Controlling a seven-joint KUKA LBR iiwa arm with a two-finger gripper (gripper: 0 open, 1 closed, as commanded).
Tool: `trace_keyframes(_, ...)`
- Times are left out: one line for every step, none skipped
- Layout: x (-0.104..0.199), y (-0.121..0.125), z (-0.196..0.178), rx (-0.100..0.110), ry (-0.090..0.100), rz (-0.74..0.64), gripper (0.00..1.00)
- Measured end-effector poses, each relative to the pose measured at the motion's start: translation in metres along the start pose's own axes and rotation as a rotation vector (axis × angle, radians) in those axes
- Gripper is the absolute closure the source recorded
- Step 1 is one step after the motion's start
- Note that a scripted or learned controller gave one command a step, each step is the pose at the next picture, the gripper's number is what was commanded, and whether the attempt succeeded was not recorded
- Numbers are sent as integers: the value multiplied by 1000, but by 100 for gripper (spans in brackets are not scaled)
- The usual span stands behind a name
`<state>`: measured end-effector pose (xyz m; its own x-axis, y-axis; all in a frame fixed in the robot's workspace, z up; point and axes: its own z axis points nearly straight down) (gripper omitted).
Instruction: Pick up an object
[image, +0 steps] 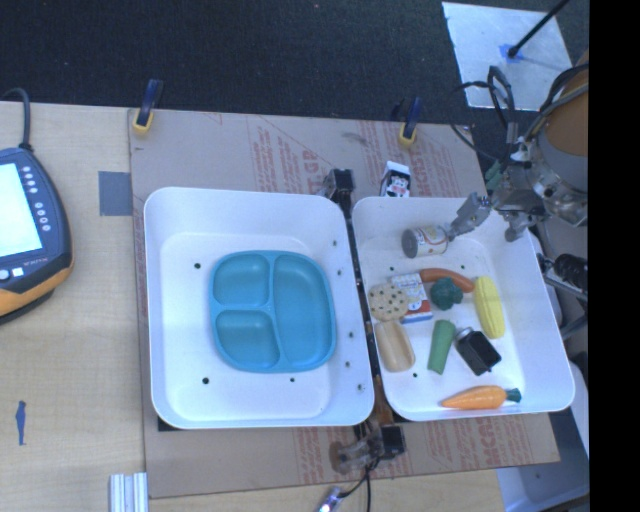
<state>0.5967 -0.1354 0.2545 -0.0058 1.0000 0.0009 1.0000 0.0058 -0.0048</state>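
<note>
Over the right bin (560, 345), the gripper (487, 215) hangs with jaws spread and empty beside the small can (425, 240); centre over it before closing.

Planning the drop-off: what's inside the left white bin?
The left white bin holds one blue three-compartment plastic tray, lying flat. Its compartments look bare. Whatever lies beneath the tray is covered.

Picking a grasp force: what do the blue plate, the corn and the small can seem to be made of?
Blue plate: probably moulded plastic, matte, one even colour with soft-edged compartments. Corn: likely toy plastic, uniform bright yellow with a slight sheen. Small can: possibly metal or plastic with a printed label; too small to tell.
</note>
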Motion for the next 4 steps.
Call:
trace_keyframes(24, -16, 151, -10, -3, 3, 0)
trace_keyframes(-4, 39, 161, -4, -1, 3, 0)
trace_keyframes(12, 50, 161, -5, -2, 2, 0)
trace_keyframes(15, -33, 163, -1, -2, 0, 0)
